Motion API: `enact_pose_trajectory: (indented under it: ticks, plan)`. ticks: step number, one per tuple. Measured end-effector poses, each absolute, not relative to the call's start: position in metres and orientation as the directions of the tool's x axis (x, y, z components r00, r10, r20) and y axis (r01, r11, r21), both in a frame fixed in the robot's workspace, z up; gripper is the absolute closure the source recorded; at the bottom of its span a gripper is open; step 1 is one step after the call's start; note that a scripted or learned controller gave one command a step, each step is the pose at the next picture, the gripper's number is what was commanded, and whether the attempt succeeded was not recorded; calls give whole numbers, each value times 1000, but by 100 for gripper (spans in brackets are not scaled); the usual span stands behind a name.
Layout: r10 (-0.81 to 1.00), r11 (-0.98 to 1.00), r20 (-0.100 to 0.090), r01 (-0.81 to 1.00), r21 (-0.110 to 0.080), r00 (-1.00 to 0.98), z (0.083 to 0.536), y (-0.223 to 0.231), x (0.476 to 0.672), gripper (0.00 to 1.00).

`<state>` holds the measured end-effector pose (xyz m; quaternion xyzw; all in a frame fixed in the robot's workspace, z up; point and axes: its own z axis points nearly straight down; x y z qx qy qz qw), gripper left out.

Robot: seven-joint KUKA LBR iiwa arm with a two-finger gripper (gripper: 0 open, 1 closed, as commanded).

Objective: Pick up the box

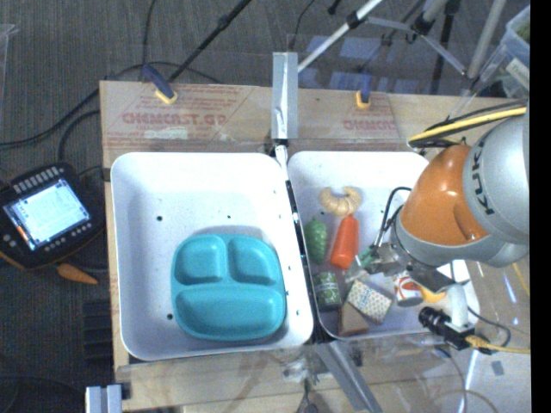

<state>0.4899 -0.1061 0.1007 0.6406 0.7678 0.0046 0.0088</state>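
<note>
The box is small, with a pale speckled pattern, and lies tilted near the front of the right bin. My gripper hangs from the grey and orange arm just above and behind the box, close to its upper edge. The wrist hides most of the gripper, and I cannot make out whether it touches the box.
In the right bin, a carrot, a green vegetable, a beige bun-like piece, a green can and a brown block crowd the box. A red and white item lies to its right. A teal divided tray fills the left bin.
</note>
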Motion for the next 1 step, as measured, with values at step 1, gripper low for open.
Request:
enact_pose_trajectory:
  ticks: [1]
  plan:
    - [985, 170, -21, 985, 22, -169, 103, -114, 490, 0]
